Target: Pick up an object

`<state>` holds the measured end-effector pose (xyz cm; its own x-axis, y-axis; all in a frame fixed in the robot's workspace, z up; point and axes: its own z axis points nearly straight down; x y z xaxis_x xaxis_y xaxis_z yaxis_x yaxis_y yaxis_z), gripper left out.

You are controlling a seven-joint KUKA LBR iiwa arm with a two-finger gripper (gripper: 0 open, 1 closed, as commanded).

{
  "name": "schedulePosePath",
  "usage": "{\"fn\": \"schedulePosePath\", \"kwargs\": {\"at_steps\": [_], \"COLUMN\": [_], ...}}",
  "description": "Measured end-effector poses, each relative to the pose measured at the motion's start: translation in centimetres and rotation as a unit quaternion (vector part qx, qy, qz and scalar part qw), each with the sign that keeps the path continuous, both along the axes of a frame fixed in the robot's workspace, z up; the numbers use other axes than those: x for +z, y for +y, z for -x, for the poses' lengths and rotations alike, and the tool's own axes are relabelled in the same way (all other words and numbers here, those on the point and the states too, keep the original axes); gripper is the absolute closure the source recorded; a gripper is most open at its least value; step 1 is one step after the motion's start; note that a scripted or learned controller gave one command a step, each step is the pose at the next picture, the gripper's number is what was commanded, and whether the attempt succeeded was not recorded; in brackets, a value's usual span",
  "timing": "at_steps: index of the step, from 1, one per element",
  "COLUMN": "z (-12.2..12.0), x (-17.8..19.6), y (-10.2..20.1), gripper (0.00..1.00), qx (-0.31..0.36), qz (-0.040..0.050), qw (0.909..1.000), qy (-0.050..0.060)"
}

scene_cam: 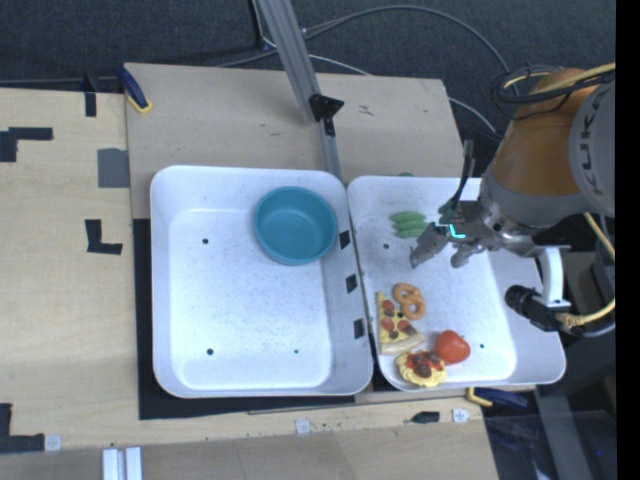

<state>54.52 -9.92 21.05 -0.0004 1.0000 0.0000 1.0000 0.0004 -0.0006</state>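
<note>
My gripper [445, 252] hangs over the middle of the right bin [500, 308], fingers spread open with nothing between them. A green pea pod [407, 224] lies just up and left of the fingertips. Below the gripper rest a pretzel [407, 299], a pizza slice [394, 330], a red tomato [452, 347] and a yellow pastry with red topping [421, 368]. A blue bowl [294, 225] sits at the top of the left bin [200, 308].
A grey metal pole [295, 58] slants down from the top to the seam between the bins. The arm's orange and grey body [550, 158] covers the right bin's upper right corner. Cables run across the dark floor behind.
</note>
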Motion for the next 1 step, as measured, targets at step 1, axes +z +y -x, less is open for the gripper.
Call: {"fn": "schedulePosePath", "kwargs": {"at_steps": [1], "z": [0.0], "x": [0.0], "y": [0.0], "gripper": [0.0], "qx": [0.0], "qz": [0.0], "qw": [1.0], "qy": [0.0]}}
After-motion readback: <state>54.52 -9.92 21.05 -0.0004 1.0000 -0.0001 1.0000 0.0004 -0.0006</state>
